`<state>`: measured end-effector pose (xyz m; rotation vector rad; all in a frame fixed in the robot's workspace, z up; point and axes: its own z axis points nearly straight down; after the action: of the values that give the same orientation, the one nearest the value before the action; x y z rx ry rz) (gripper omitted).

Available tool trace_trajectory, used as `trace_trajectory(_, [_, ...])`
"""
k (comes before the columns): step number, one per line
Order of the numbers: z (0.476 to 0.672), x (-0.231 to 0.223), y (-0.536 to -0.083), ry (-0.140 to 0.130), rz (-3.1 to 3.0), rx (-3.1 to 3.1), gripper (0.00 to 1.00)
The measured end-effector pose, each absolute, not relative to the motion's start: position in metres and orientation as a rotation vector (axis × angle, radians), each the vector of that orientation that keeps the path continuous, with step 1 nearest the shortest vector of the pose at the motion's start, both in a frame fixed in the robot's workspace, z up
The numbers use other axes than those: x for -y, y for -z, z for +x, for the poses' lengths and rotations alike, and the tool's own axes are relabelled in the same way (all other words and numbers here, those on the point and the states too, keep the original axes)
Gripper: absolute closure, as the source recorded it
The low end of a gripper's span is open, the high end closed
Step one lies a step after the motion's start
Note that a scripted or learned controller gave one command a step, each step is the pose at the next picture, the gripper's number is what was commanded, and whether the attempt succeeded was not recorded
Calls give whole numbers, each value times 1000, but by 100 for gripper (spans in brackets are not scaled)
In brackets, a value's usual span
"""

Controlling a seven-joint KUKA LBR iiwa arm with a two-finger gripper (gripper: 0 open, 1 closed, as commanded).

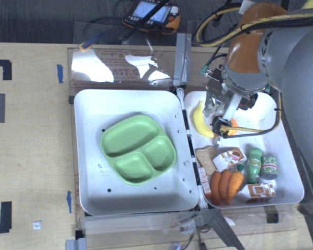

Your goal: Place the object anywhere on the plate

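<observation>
Two white bins sit side by side on the bench, and places below are given from the green plate (139,149), which lies tilted in the middle of the left bin (88,119) with its three compartments bare. Nearest the camera, right of the plate in the right bin's (292,186) near end, a pair of carrots (227,185) lie together, touching a small orange-and-white carton (261,190) on their right. Just beyond the carrots lies a brown slice (206,159) next to a printed packet (229,159), and further right a green bottle (254,163) stands beside a small can (269,166). Farther back, right of the plate and just across the divider between the bins, a banana (200,121) lies curved along the right bin's left wall. The gripper (223,126) hangs low over the right bin, just right of the banana, with a small orange thing (229,127) at its tip; I cannot tell whether that thing sits between the fingers, nor whether the jaws are apart or together. Above the gripper the arm's orange band (249,53) and grey body rise toward the right. Beyond the plate, past the left bin's far edge, a handheld controller (150,14) rests on the dark floor with cables around it
</observation>
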<state>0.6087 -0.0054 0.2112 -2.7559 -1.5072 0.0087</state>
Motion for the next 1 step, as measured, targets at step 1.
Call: trace_trajectory(1, [579,11,-374,-5,-2678,1643,100])
